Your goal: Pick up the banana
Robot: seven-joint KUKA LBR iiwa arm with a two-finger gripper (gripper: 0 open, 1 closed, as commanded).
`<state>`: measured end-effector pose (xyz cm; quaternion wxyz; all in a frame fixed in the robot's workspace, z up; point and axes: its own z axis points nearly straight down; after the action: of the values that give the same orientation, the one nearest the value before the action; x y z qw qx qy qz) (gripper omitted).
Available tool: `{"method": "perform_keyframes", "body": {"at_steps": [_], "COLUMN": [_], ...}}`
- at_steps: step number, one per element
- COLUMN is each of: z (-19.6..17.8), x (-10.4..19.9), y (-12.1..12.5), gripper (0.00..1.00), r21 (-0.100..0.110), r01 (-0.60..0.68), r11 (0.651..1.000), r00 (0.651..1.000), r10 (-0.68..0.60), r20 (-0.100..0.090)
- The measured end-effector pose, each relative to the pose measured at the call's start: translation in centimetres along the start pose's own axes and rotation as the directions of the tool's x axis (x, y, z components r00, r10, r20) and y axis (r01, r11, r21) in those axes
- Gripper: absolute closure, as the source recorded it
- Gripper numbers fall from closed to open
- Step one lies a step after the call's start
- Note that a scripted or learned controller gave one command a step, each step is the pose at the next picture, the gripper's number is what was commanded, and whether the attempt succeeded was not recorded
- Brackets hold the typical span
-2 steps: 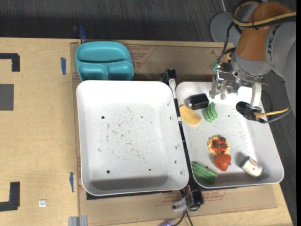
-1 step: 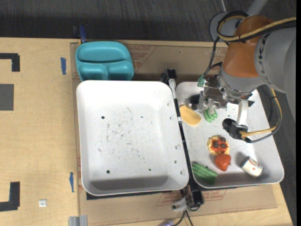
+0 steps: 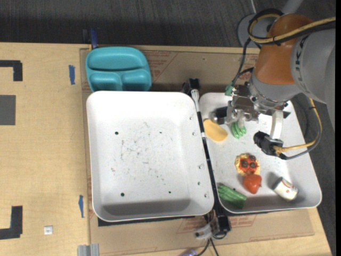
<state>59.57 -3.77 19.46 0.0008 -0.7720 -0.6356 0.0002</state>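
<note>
Nearest the front edge of the table (image 3: 42, 143), my right bin (image 3: 306, 191) holds a green vegetable (image 3: 231, 194) by its front-left corner, with a red piece (image 3: 252, 183) just behind it and a small white and tan item (image 3: 285, 189) off to the right. Behind the red piece sits a round toy with orange, yellow and dark spots (image 3: 247, 164).

Further back, the banana (image 3: 215, 130) lies on the bin floor close to the left wall, a short yellow lump beside the divider between the bins. My fingers (image 3: 237, 122) come down just to its right; their green tips (image 3: 238, 129) point at the bin floor, close beside the banana, and nothing sits between them. I cannot tell from this angle whether they are apart or together.

The left bin (image 3: 144, 153) lies alongside, white with a few dark specks. Beyond it, at the far edge, stands a teal divided tray (image 3: 118, 68). My orange band (image 3: 279, 49) rises above the wrist at the far right.
</note>
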Motion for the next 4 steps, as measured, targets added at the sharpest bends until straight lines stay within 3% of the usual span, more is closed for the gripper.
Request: {"method": "perform_keyframes", "body": {"at_steps": [1,4], "z": [1.1,-1.8], "x": [3.4,3.5], "y": [-11.3,-11.2], "gripper": [1.0,1.0], "r21": [0.004,0.003], "r01": [-0.258,-0.259], "r11": [0.966,0.966], "r00": [0.966,0.966], "r10": [0.258,0.259], "r20": [0.001,-0.001]}}
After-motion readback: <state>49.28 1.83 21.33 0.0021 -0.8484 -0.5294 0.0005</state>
